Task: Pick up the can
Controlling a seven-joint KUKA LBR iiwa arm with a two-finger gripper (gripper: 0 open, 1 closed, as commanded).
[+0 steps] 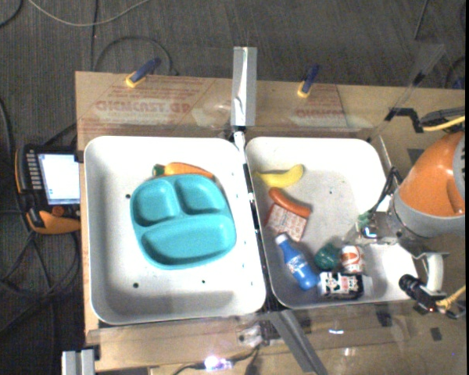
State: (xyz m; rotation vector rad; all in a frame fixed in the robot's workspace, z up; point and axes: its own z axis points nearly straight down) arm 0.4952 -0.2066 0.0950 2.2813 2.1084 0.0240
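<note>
Progress: nothing lifted yet, as far as you can judge. The can point(350, 258) lies in the right bin point(375, 156), near its front right corner, and no fingers are seen around it. The arm point(434, 190) hangs over the bin's right edge; the gripper point(373, 226) sits just beside the can on its far right side, and you cannot tell its state because the wrist hides it. The whole pick is left: reach, close, lift.

The can looks small, with a red and white label, apparently tipped or leaning; too small to read more. It is crowded: a green object point(327, 255) touches its left side, a dark carton point(342, 285) lies just in front, and a blue bottle point(295, 262) is near on the left.
</note>
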